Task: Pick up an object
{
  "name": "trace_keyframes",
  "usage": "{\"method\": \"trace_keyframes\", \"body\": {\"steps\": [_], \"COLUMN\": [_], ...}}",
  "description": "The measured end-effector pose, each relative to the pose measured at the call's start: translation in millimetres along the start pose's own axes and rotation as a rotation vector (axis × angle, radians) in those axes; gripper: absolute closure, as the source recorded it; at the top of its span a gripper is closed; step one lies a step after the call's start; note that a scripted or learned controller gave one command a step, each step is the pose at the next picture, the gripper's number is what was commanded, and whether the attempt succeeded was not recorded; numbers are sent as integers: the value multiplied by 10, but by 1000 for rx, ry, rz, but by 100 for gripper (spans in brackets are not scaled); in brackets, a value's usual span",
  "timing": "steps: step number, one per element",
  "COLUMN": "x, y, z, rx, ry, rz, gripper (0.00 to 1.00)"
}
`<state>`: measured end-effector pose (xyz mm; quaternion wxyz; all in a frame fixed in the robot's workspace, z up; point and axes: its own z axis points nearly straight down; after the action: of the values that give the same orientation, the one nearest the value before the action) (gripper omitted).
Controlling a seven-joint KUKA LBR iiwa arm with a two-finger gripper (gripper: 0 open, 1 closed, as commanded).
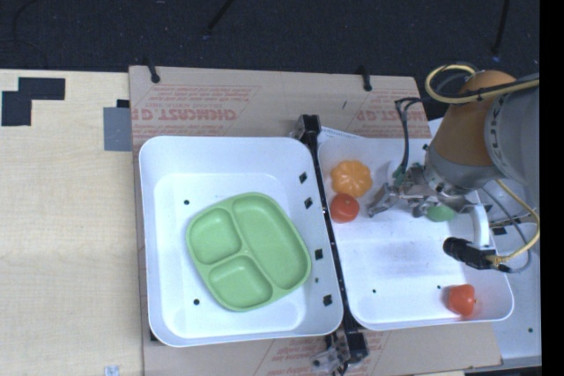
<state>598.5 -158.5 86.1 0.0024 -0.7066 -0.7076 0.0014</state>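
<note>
In the right bin [414, 264] an orange fruit [352, 178] lies at the far left, with a small red tomato [345, 208] just in front of it. Another red fruit [461, 299] rests in the near right corner. My gripper [381, 200] hangs low over the bin's far middle, pointing left, a short way right of the tomato and the orange. It stands open, and nothing shows between its fingers. A small green object [441, 211] lies partly hidden under the wrist.
The left bin [167, 189] holds a green divided plate [248, 251]. A black divider [322, 224] runs between the two bins. The arm's cables and a black fitting [469, 254] hang over the right bin's right side.
</note>
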Motion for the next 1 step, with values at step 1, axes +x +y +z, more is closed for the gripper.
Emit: {"method": "trace_keyframes", "body": {"steps": [1], "x": [-7], "y": [4], "z": [-118], "rx": [-1], "ry": [0], "rz": [1], "gripper": [100]}}
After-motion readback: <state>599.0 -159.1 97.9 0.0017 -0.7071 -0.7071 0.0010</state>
